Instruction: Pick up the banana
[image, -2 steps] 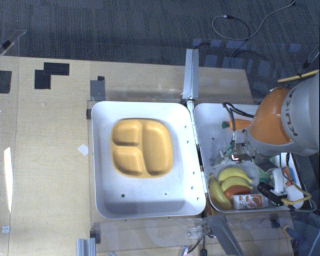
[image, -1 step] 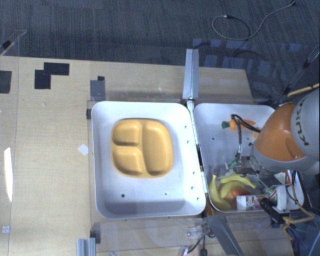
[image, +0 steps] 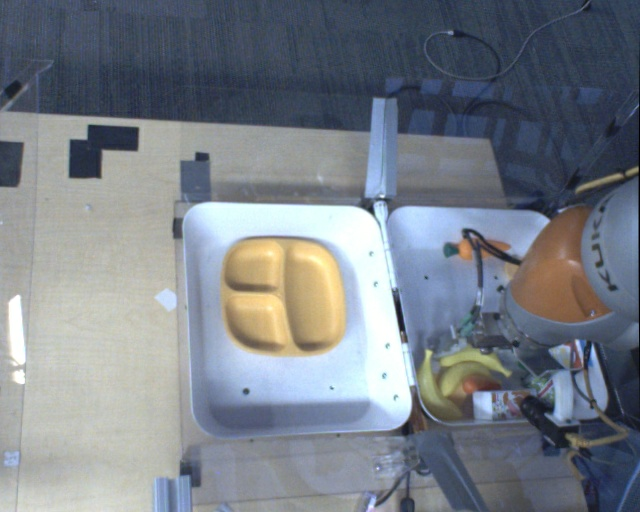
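I have the arm (image: 565, 275) low over the right bin (image: 420, 240), closing in on the banana (image: 447, 378) at its near-left corner. I cannot tell how the fingers stand. Next I need a clean descent onto the banana, clear of the clutter beside it.

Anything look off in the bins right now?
Nothing spilled or damaged. The banana lies crowded into the right bin's near corner beside a small bottle, under the arm. The yellow tray sits square.
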